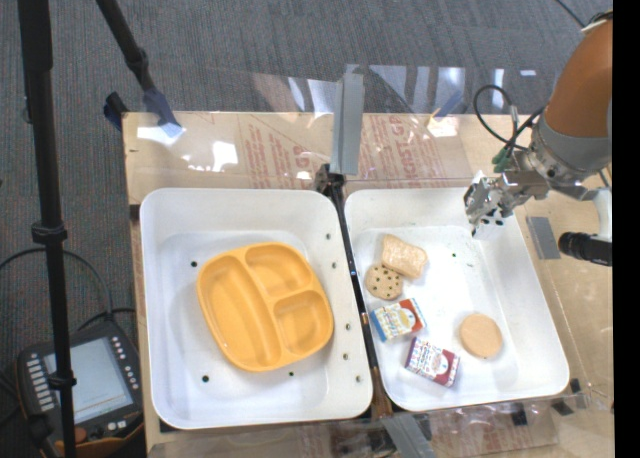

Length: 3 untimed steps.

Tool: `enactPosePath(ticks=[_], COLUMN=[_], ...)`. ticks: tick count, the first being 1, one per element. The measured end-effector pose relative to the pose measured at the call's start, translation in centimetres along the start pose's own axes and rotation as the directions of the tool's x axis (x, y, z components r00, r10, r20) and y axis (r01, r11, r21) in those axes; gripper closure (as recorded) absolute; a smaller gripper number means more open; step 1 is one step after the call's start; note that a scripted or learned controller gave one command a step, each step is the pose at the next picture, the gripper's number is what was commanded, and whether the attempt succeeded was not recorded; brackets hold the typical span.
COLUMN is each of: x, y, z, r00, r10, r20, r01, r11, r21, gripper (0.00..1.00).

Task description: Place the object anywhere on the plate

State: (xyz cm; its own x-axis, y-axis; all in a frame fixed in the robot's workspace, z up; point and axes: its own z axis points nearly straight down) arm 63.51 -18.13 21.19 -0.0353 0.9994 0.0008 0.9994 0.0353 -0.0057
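My hand (487, 208) hangs over the right bin's (545, 296) far corner; I can't tell how it's set or whether it has anything. The plate (265, 304) waits in the left bin (160, 246). The cookie (383, 282) and bread (404, 256) touch, so I risk dragging both.

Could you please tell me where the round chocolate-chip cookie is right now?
The round chocolate-chip cookie lies in the right white bin, near its left wall, touching the tan bread slice.
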Motion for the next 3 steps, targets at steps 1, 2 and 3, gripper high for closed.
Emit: enactPosePath(ticks=[1, 2, 3], x=[8.2, 19.2, 26.2], y=[1.0, -3.4, -5.2], z=[6.4, 2.9, 2.7], r00=[0.999, 0.998, 0.999], r10=[0.034, 0.064, -0.037], r20=[-0.003, 0.0, 0.001], r01=[-0.034, -0.064, 0.037], r11=[0.999, 0.998, 0.999], r21=[0.012, 0.003, 0.004], gripper=[1.0, 1.0, 1.0])
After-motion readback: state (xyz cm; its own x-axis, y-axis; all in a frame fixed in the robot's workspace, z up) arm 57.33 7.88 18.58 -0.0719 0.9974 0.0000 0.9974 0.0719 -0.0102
